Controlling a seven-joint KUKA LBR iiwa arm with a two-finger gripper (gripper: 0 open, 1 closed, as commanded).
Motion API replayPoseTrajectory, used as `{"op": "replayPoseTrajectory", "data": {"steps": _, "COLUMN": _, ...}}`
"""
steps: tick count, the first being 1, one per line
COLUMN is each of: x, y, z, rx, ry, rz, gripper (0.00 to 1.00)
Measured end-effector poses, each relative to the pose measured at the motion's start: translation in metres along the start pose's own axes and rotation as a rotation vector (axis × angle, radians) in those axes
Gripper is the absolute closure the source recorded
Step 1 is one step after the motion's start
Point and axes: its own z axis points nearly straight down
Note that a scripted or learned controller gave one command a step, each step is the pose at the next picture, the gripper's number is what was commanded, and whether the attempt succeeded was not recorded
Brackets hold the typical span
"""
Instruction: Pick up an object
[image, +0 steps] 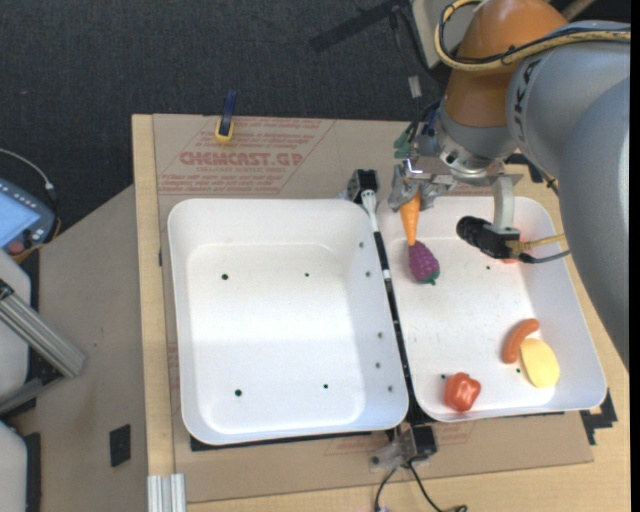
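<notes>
My gripper (411, 192) hangs over the far left part of the right bin (560, 300). An orange carrot (410, 222) sits between its fingers, point down, so the gripper is shut on it. The carrot's tip is just above a purple bunch of grapes (423, 262) that lies on the bin floor near the divider.
Near the right bin's front edge lie a red pepper (461, 391), an orange sausage-shaped thing (519, 340) and a yellow lemon (540, 363). The left bin (190, 300) stands beside it. The grey arm fills the upper right.
</notes>
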Motion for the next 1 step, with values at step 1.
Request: {"op": "replayPoseTrajectory", "data": {"steps": 1, "x": 0.0707, "y": -0.0015, "z": -0.0120, "rx": 0.005, "ry": 0.001, "rz": 0.001, "gripper": 1.00}}
